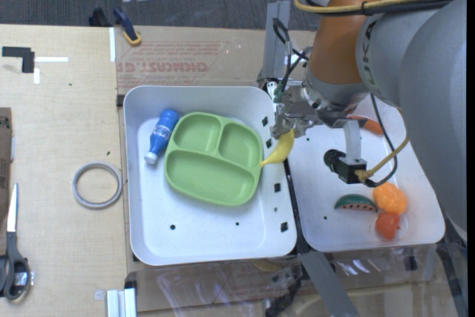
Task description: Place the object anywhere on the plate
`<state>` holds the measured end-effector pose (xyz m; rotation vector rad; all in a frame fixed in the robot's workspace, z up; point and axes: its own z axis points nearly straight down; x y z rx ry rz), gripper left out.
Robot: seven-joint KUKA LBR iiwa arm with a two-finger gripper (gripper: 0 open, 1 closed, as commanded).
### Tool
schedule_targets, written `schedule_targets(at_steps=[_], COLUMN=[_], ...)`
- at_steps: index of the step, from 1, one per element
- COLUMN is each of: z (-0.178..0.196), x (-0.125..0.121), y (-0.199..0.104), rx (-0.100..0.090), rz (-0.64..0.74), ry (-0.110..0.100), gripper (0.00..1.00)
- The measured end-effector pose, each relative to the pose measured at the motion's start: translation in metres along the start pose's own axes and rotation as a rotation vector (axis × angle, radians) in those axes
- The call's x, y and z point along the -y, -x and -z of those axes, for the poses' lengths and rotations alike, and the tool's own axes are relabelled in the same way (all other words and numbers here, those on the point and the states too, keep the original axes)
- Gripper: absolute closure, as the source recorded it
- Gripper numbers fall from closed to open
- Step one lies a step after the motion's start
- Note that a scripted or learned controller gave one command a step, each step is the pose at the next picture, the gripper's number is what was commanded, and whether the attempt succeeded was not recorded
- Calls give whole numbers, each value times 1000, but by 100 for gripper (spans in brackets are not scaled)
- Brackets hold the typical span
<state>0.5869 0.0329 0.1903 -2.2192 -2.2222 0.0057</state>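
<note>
Camera view shows the gripper (286, 128) poised over the seam between the two bins, its fingers closed on the upper end of a yellow banana (278, 151), which hangs down and curves toward the left. The banana's lower tip lies just beside the right rim of the green divided plate (213, 158), not clearly over it. The plate sits in the left bin (200, 237), with a small blue and white bottle (160, 133) lying tilted against its upper left edge. In the right bin (326, 226) lie a watermelon slice (355, 202), an orange fruit (390, 199) and a smaller red-orange one (387, 225) touching below it. On the wooden bench (52, 130), well left of the bins, rests a grey ring (97, 185).
</note>
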Motion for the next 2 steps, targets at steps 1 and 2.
schedule_targets(at_steps=[1, 2], z=[0, 0], x=[9, 9], y=[-58, -58], rx=[1, 1], rz=[0, 0], ry=[-2, -2], gripper=[100, 0])
